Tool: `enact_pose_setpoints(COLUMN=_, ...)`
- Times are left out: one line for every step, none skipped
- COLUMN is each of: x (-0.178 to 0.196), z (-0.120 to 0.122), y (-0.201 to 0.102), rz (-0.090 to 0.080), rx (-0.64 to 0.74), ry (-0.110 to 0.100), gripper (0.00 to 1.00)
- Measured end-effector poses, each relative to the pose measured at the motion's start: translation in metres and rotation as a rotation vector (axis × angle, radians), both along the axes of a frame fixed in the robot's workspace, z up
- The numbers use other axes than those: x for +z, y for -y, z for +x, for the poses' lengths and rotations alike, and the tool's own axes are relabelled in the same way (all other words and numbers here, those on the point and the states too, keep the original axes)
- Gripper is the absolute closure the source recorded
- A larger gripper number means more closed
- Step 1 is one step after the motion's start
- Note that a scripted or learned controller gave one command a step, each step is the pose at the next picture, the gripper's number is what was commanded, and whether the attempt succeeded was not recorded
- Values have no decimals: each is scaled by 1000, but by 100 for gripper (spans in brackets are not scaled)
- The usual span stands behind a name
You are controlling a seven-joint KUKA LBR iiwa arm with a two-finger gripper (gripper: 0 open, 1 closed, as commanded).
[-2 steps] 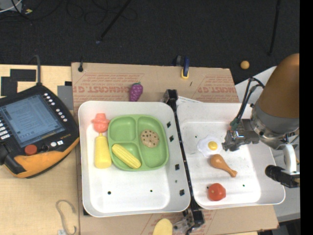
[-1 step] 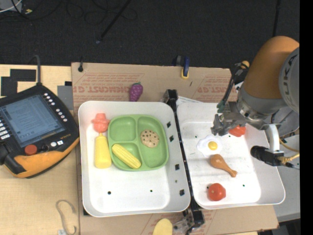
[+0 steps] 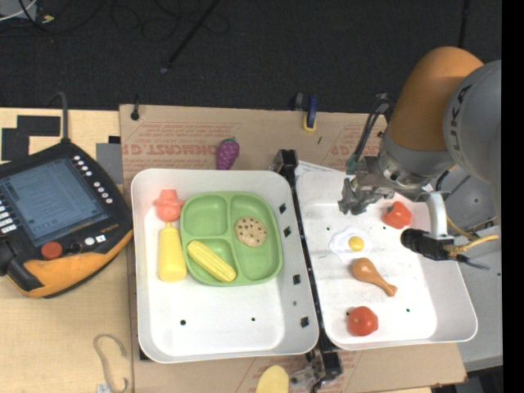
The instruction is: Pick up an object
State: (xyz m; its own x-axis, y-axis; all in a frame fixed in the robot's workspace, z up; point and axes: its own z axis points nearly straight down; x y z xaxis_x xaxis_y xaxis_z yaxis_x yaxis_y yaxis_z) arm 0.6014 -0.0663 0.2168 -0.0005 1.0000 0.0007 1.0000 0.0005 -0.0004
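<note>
We judge this the approach step: our gripper [image 3: 357, 201] hovers just above the toy fried egg [image 3: 350, 241] in the right bin [image 3: 458, 318], whether its jaws are parted we cannot tell, and descent onto the egg comes next.

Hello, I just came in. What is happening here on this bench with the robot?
A grey robot arm reaches in from the right, and its gripper hangs over the right bin. In that bin lie a fried egg, a chicken drumstick, a tomato and a small red piece. Nothing is seen in the gripper. The left bin holds a green plate with corn and a cookie.
</note>
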Motion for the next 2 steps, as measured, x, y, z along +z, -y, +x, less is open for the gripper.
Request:
enact_pose_setpoints(x=16, z=8, y=2, rz=0, rx=4, ry=0, gripper=100)
enact_pose_setpoints(x=6, z=5, y=5, rz=-1, rx=-1, ry=-3, gripper=100)
